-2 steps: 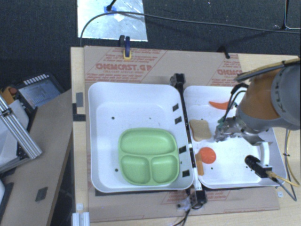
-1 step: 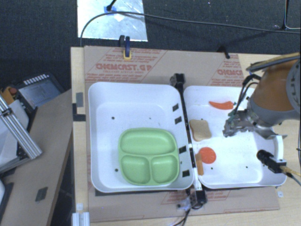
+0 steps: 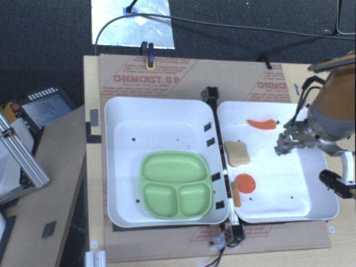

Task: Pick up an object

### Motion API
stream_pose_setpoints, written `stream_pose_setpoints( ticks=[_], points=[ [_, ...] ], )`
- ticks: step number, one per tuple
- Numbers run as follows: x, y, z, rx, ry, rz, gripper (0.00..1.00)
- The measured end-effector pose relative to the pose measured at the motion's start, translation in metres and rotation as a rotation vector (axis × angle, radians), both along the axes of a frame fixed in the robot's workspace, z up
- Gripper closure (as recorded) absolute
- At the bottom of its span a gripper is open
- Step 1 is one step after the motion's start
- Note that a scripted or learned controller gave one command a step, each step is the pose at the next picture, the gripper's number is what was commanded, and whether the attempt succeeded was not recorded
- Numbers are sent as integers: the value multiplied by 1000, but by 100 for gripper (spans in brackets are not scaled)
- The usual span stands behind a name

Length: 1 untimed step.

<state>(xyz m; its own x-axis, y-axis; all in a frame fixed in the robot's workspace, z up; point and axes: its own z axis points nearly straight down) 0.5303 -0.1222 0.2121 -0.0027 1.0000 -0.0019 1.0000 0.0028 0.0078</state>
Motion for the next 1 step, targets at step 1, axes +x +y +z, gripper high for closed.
stream_pose_setpoints(
  ticks=[1],
  points=[
    [1, 0, 17, 1, 4, 0, 100]
  ],
)
